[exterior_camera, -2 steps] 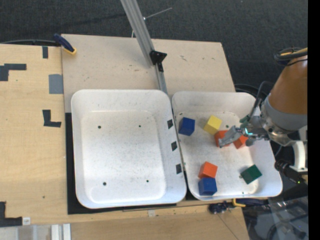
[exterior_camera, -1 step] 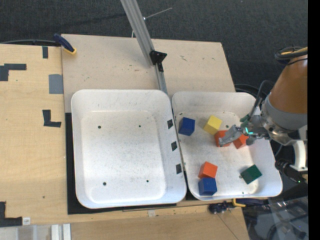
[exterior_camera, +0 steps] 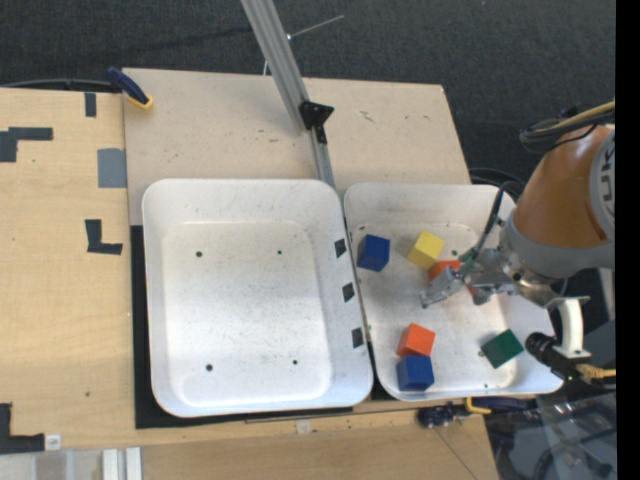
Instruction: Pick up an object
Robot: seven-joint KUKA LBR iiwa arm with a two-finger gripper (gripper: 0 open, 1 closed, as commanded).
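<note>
Several cubes lie in the right bin point(exterior_camera: 400, 203). A blue cube point(exterior_camera: 373, 252) sits at the left, with a yellow cube point(exterior_camera: 426, 247) to its right. A small orange-red piece point(exterior_camera: 444, 266) shows just below the yellow cube, right against my gripper point(exterior_camera: 445, 283). The gripper hangs low over the bin's middle, and the arm's orange band point(exterior_camera: 560, 203) rises behind it. An orange cube point(exterior_camera: 417, 340) and a second blue cube point(exterior_camera: 415, 372) lie touching near the front wall. A green cube point(exterior_camera: 502, 348) rests in the front right corner.
The left bin point(exterior_camera: 160, 218) stands beside the right one, their walls meeting at the centre. A slanted metal rail point(exterior_camera: 280, 53) runs down to the bins' back edge. Cables and a white fitting point(exterior_camera: 570, 330) hang off the arm at the right.
</note>
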